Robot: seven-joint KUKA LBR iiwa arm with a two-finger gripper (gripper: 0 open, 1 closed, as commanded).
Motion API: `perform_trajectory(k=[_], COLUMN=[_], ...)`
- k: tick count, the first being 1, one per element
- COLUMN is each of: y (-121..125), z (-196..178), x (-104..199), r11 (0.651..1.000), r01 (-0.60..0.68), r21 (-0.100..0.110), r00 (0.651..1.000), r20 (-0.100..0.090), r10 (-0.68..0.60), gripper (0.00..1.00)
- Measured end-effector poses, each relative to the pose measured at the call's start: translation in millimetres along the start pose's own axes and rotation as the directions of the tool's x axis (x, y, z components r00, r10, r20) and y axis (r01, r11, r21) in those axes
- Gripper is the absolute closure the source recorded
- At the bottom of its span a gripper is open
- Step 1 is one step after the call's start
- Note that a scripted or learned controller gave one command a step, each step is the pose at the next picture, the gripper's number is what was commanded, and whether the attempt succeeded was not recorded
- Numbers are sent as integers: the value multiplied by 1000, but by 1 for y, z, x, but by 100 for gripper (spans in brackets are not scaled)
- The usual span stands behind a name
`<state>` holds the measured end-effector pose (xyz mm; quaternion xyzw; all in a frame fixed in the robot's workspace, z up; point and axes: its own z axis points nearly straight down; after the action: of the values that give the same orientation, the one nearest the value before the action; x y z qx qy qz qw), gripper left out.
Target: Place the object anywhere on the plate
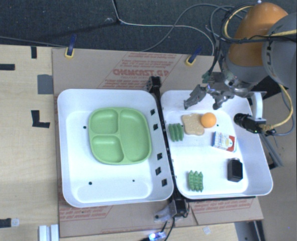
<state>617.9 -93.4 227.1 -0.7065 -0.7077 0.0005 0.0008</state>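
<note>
Camera view: the tool (206, 97) is seen spread above the right bin (259, 185), gripping nothing. The orange ball (208, 120), round and without long axis, is rested against a tan piece (192, 124); the green plate (120, 135) is in the left bin (73, 185).

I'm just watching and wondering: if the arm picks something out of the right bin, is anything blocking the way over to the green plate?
Only the two bins' raised rims, meeting in the middle, lie between. The gripper hovers open above the orange ball and tan piece. The green plate sits alone in the left bin.
</note>
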Motion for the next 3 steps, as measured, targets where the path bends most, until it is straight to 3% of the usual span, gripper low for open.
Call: perform_trajectory(k=[2,3], y=[-9,-7], z=[129,140], x=[0,0], r11=[1000,1000], r01=[-1,0], r21=[6,-5], r00=[1000,1000], r20=[1,4], r10=[1,0], gripper=[0,0])
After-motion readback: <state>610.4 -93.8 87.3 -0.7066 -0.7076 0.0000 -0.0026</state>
